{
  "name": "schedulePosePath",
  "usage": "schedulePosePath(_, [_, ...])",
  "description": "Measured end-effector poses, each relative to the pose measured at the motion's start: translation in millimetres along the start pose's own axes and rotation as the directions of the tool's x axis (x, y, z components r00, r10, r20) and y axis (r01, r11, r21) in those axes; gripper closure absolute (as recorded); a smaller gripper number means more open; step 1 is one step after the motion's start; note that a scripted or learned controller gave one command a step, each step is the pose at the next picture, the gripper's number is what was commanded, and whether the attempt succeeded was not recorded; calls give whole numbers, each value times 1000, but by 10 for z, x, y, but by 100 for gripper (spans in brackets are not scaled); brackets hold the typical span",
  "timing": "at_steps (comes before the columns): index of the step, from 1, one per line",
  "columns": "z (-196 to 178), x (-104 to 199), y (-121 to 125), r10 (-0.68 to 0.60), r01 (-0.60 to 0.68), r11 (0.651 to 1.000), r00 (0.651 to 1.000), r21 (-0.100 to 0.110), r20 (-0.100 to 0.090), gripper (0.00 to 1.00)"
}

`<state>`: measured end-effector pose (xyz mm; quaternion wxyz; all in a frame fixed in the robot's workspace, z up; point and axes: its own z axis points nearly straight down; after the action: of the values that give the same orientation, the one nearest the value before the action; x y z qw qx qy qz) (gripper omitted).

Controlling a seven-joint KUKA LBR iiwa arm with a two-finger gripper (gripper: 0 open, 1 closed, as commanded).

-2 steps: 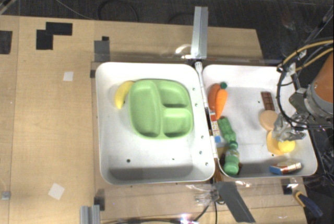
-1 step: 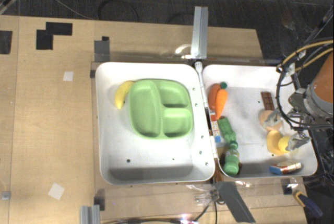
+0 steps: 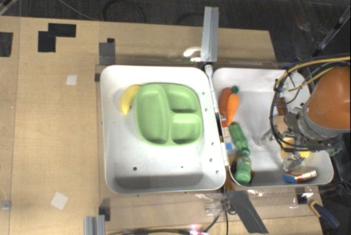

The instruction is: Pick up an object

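Overhead, the arm (image 3: 328, 101) reaches down into the right bin (image 3: 258, 91); whether its gripper (image 3: 293, 158) grips anything is unclear.

The grey metal arm (image 3: 315, 125) carries a rounded orange band (image 3: 330, 100) above its wrist. Thin yellow and black cables (image 3: 286, 85) loop loosely around the wrist section.

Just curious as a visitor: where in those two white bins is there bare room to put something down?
Left bin: bare floor in front of the green tray. Right bin: bare strip between the carrot and the arm. Crowded along the divider by the green bottles and under the arm.
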<state>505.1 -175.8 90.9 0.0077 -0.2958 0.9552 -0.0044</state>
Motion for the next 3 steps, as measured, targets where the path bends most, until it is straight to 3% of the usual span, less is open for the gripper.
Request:
schedulePosePath(1, [2, 192, -211, -169, 169, 986, 986, 1, 4, 0])
schedulePosePath(3, [-1, 192, -218, -267, 267, 964, 964, 4, 2, 0])
